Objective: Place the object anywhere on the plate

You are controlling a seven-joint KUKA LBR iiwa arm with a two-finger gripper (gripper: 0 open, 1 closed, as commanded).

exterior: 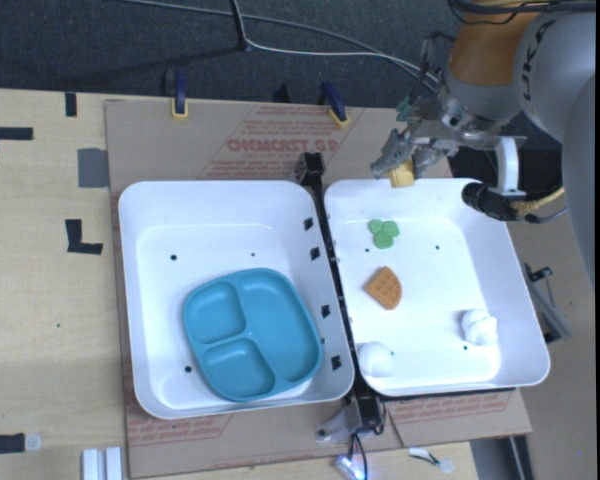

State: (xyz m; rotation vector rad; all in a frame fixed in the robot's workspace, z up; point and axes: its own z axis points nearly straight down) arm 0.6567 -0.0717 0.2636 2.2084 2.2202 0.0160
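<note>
A blue divided plate lies in the left bin, towards its front. My gripper hangs over the far rim of the right bin, well to the right of the plate and beyond it. A small yellow object shows between its fingertips, lifted off the bin floor. The fingers are shut on it.
In the right bin lie a green piece, an orange-brown waffle-like piece, and two white objects, one at the front left corner and one at the right. A black divider runs between the bins.
</note>
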